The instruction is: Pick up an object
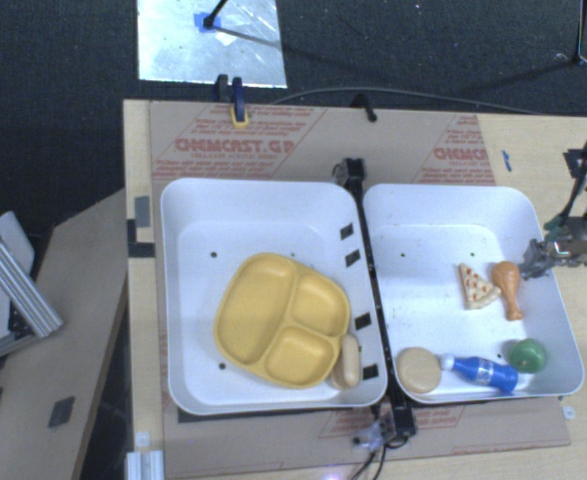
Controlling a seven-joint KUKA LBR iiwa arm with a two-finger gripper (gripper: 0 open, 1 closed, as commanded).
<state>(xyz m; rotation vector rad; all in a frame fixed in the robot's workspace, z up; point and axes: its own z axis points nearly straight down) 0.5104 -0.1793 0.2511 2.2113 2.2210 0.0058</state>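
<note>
From above, two white bins sit side by side on the worktop (303, 128). The left bin (188, 268) holds a yellow divided tray (278, 318) with a pale bread roll (347, 361) at its lower right edge. The right bin (433, 218) is bare across its upper half. Along its lower and right sides lie a pizza slice (478, 286), an orange drumstick (509, 286), a green ball (527, 354), a blue-capped bottle (483, 371) and a tan round bun (419, 369). The hand (535, 260) hangs at the right rim, just beside the drumstick; whether it is spread I cannot tell.
</note>
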